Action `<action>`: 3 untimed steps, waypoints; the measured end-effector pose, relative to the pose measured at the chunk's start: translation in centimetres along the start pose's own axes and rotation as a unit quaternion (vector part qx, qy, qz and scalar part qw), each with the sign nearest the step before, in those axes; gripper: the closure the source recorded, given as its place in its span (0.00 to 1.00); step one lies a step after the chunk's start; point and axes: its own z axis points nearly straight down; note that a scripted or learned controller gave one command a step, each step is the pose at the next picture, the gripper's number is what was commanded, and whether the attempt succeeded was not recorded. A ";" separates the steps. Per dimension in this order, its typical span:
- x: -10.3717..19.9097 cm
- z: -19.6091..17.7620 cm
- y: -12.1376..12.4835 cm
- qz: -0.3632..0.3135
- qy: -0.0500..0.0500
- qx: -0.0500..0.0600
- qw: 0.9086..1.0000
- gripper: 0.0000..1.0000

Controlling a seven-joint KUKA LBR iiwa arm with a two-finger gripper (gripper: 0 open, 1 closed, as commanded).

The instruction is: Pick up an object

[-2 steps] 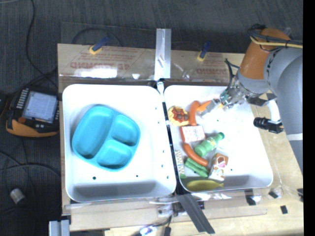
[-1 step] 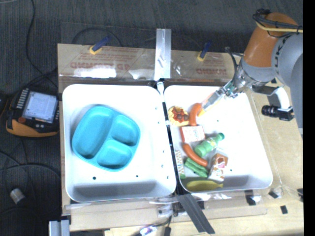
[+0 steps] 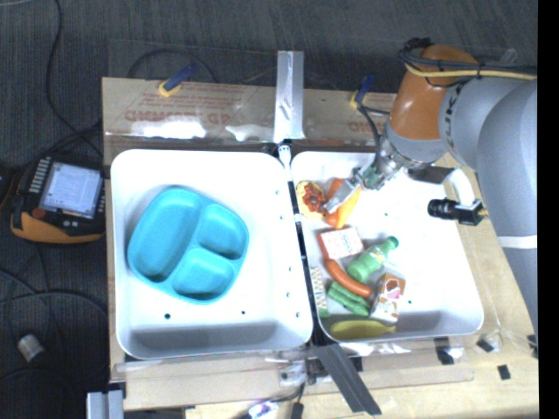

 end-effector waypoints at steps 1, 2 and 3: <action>-0.4 0.0 0.2 0.022 0.007 -0.001 1.000 0.00; -0.6 -1.4 0.4 0.022 0.003 -0.004 1.000 1.00; -1.0 -3.7 -1.4 0.063 0.002 0.000 0.998 1.00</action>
